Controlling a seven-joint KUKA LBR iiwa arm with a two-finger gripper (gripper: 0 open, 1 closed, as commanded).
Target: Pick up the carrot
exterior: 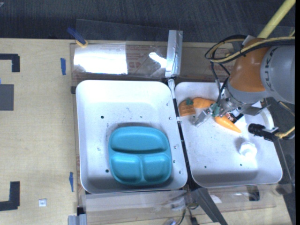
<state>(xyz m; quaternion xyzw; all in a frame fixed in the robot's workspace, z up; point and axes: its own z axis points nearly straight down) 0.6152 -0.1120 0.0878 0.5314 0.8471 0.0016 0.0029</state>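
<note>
Carrot (pixel 227 122) lies just right of the jaws (pixel 202 117).

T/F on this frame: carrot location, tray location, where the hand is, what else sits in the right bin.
1. The carrot lies in the right bin. True.
2. The blue tray sits in the right bin. False: it is in the left bin.
3. The hand is over the left bin. False: it is over the right bin, beside the carrot.
4. A small white object lies in the right bin. True.
5. The tray has three compartments. True.
</note>
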